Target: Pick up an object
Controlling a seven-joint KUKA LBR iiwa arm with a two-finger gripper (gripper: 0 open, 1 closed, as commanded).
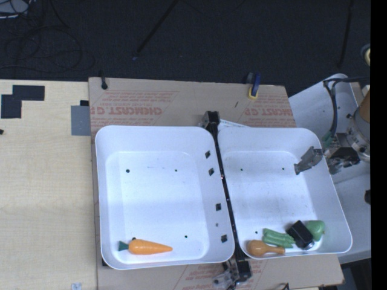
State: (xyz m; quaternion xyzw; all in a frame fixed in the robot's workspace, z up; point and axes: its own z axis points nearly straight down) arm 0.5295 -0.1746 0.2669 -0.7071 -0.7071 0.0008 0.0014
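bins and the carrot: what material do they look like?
Left bin and right bin: likely moulded plastic, white and smooth, with rounded corners and soft sheen on the walls. Carrot, lying in the left bin's near corner: probably a plastic or rubber toy, uniform bright orange with a green stub and smooth surface. Hard or soft cannot be told from this view.

The arm reaches in from the right, its wrist low at the scene's right edge. Its gripper (309, 160) juts leftward, one grey finger (307, 161) angled down and left, with nothing between the fingers.
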